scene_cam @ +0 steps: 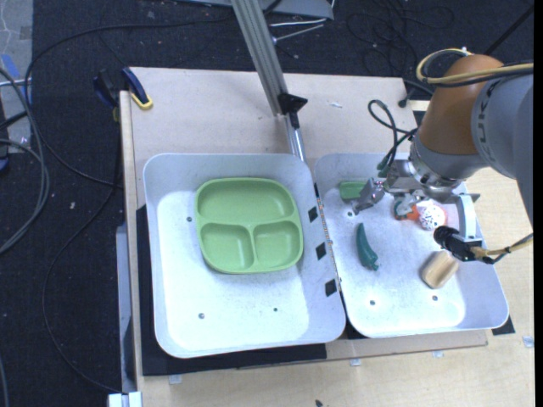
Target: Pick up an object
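My hand hovered low over the right bin, grip state unclear; dark green pepper lay at seven o'clock, within reach.

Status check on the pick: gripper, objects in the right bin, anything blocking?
Gripper low over right bin, near small green piece. Dark green object, tan block, red-white item all lying loose. Green tray in left bin; nothing blocking.

The grey KUKA arm reaches in from the right, its orange band bulging just above the wrist. The wrist bends downward and leftward, ending in the metal two-finger gripper, which sits low, pointing toward the left of the view.
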Action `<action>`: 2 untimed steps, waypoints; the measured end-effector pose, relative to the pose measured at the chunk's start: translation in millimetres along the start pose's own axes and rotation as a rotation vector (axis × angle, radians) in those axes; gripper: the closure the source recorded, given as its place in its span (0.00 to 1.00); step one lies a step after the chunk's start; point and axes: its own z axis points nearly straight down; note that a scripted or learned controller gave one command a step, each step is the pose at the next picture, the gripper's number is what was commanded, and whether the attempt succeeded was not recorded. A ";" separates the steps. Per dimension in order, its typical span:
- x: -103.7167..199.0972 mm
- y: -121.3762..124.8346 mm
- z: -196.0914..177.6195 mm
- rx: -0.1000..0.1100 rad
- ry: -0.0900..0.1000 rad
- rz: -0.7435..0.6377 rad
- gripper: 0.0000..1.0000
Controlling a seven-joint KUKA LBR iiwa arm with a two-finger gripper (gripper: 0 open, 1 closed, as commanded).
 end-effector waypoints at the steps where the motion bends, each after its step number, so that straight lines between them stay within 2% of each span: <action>1: 0.6 -1.0 54.0 0.000 0.000 0.000 0.00; 2: 0.3 0.8 40.0 -0.007 -0.001 0.000 1.00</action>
